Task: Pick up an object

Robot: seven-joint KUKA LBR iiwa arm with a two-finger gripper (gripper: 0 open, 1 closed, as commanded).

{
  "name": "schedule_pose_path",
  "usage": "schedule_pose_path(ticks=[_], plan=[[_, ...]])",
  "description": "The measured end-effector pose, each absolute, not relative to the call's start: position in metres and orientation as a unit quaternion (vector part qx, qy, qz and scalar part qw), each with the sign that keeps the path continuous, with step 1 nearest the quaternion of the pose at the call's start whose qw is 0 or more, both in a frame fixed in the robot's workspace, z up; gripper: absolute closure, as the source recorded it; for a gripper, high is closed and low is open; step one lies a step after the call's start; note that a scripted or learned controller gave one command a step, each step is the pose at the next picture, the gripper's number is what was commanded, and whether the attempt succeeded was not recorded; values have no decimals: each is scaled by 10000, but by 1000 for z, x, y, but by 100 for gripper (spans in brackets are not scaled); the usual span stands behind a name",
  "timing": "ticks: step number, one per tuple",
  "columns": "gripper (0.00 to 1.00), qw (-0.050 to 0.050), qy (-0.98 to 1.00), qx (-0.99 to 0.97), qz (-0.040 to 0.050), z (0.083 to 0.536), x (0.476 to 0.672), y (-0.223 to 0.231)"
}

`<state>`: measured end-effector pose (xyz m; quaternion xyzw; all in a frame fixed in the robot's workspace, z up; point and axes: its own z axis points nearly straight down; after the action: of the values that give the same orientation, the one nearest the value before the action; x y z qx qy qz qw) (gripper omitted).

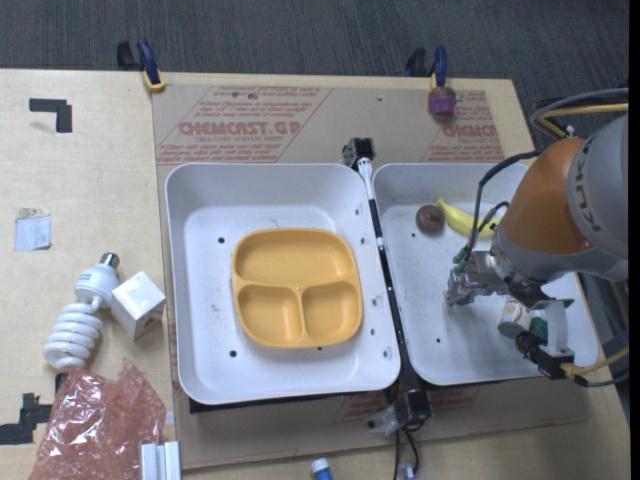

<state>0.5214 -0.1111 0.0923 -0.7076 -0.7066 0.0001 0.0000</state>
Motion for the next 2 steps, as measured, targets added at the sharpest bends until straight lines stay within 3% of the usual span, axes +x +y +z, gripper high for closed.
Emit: schedule_pose_path(ticks=[1, 2], plan=[[0, -6, -7080, -7062, 2, 93, 619, -110], [0, -2, -7066, -7076, 2, 92, 539, -107]])
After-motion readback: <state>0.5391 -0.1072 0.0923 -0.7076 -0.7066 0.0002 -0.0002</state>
